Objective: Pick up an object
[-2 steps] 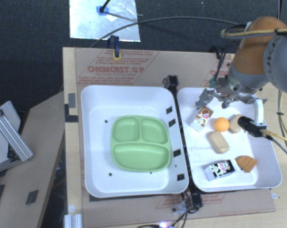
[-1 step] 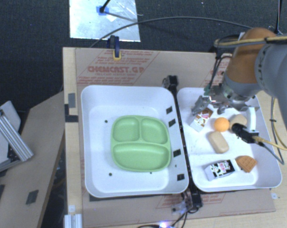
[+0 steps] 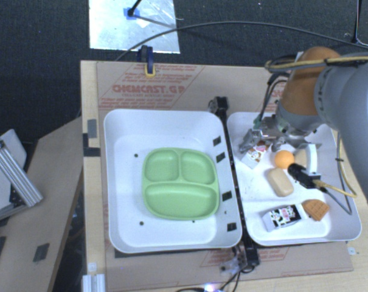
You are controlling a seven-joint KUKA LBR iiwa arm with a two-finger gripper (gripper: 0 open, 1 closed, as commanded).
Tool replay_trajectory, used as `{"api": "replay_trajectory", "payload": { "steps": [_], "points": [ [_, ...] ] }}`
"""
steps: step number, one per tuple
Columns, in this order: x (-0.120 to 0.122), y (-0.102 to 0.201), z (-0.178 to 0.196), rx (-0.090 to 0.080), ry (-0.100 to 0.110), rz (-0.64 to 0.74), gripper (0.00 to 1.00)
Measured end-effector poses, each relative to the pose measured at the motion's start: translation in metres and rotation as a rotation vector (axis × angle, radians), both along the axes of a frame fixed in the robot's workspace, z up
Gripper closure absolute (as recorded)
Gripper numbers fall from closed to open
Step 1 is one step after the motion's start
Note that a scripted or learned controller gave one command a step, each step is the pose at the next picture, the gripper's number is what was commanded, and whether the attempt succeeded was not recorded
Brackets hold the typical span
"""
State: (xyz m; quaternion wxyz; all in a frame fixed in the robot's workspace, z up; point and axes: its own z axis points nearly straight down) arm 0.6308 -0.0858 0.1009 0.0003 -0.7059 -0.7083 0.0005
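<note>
**Fingers Low in the Right Bin**

The fingers [image 3: 256, 140] are hanging low over the right bin [image 3: 345, 227], just above a small printed card [image 3: 252, 156]; whether they are apart or together, I cannot tell. An orange ball [image 3: 284, 159] is lying just beside, a tan bread-like piece [image 3: 280, 182] below it. A green divided plate [image 3: 180, 183] is sitting in the left bin [image 3: 120, 163].

A: Any writing you can read here?

B: Yes. Red print on the brown board [image 3: 171, 81] behind the bins reads "CHEMCAST", then what looks like "GP".

A: And the finer red lines around it?

B: Too small to read. The small black-and-white carton [image 3: 282, 217] has markings too, but none are legible.
</note>
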Motion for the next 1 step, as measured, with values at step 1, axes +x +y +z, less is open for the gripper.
{"api": "replay_trajectory", "payload": {
  "steps": [1],
  "points": [
    [0.0009, 0.0002, -0.0163, 0.000, -0.002, -0.002, 0.00]
  ]
}}
